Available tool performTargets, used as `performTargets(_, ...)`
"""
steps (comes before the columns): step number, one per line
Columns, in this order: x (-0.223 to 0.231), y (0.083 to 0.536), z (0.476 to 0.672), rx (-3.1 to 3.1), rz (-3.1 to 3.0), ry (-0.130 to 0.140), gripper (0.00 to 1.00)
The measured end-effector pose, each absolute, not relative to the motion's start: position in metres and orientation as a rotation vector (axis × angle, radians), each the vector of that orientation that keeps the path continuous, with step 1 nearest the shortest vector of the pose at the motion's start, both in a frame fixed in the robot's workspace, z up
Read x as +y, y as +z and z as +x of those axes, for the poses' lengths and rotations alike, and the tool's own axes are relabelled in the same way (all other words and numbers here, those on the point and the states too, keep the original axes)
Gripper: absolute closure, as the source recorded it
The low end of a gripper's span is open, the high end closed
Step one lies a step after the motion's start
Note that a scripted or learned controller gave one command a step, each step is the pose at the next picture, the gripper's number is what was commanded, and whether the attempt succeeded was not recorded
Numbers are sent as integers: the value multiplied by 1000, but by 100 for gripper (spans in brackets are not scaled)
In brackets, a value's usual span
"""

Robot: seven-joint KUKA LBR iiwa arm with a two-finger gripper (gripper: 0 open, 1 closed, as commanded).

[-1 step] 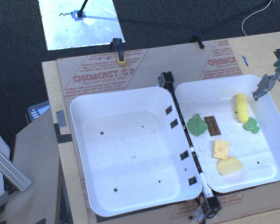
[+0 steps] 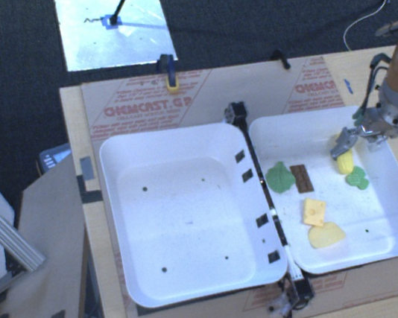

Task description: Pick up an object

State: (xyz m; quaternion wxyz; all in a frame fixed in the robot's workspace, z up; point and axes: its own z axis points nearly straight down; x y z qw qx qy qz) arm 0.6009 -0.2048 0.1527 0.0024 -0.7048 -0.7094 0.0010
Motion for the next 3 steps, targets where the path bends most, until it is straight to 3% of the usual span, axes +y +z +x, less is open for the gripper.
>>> performTargets(1,-206,171,603,-2234,-2216,-4,100)
performTargets(2,-207,80,515,-2213,-2221,4,100)
performTargets(3,-206,85,526,-2227,-2219,-2,100)
